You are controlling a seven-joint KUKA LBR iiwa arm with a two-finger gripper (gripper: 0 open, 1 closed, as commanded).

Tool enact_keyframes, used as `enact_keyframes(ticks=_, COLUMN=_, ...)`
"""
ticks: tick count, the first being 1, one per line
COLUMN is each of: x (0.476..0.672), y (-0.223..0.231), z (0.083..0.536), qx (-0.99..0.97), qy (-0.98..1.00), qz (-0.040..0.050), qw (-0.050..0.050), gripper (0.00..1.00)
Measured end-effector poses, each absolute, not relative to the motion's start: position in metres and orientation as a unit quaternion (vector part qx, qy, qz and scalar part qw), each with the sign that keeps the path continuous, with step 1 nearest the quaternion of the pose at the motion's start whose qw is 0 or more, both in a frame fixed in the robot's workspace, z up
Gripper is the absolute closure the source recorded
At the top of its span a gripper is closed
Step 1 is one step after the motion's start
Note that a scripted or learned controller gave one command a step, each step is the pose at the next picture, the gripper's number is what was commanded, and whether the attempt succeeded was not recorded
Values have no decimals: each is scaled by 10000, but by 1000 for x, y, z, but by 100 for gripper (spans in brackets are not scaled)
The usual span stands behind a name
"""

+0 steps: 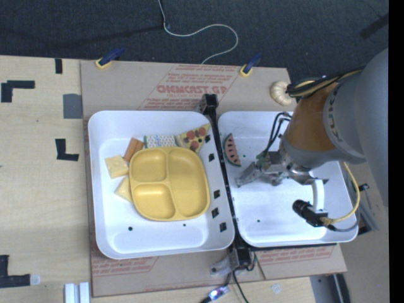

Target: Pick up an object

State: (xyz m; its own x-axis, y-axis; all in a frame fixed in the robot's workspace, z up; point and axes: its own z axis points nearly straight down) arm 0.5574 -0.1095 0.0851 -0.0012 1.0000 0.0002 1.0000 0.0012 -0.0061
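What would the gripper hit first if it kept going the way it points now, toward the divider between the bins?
Probably the right bin's white floor: the gripper slants down and left. If it cleared that, the divider comes next. The watermelon slice sits above that line. Depth is unclear.

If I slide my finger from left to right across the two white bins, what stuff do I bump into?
Pale yellow square piece → yellow divided plate → watermelon slice toy → gripper → orange band of the arm.
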Motion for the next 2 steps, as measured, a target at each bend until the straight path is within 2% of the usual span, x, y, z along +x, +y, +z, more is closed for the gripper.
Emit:
enact_keyframes(ticks=1, x=558, y=-109, z=98, qx=-7064, qy=-7078, qz=10, qw=21, gripper=100)
enact_keyframes(ticks=2, x=556, y=-103, z=141, qx=-7065, qy=-7078, qz=-9, qw=-4, gripper=100)
